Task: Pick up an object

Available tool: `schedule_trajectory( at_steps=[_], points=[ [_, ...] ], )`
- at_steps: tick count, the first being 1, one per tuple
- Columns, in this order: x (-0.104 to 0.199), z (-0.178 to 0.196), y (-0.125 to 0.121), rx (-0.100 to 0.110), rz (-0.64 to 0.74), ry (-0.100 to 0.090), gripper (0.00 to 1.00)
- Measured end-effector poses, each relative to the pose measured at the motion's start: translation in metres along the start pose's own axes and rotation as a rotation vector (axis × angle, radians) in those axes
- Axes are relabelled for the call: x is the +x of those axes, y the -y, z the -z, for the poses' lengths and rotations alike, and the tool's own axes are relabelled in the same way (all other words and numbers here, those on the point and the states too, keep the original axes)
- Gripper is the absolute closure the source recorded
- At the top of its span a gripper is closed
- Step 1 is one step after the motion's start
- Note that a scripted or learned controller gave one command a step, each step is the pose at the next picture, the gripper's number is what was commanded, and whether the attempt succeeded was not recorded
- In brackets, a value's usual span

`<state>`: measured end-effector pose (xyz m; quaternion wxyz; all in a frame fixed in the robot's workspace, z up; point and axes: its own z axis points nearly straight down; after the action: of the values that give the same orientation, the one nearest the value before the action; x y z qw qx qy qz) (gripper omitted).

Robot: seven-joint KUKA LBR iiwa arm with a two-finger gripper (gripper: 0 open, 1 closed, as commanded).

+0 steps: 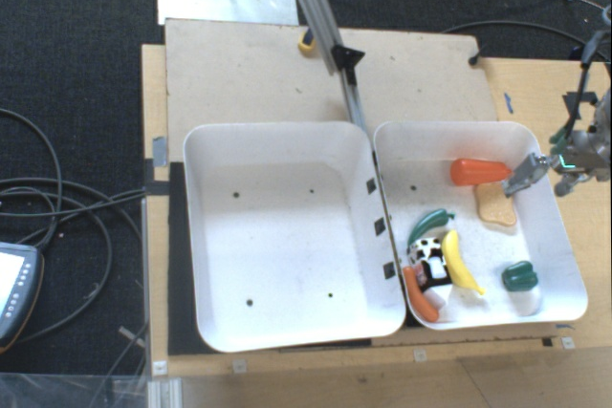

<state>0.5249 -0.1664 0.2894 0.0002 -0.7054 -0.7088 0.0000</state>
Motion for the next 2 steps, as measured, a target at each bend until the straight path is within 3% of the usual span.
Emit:
schedule_trajectory(
  at_steps=[1, 2],
  points=[
    [0.0, 0.001, -0.001, -0.003, -0.001, 0.001, 0.0],
    [0.0, -0.04, -0.002, 0.002, -0.004, 0.0, 0.0]
  ],
)
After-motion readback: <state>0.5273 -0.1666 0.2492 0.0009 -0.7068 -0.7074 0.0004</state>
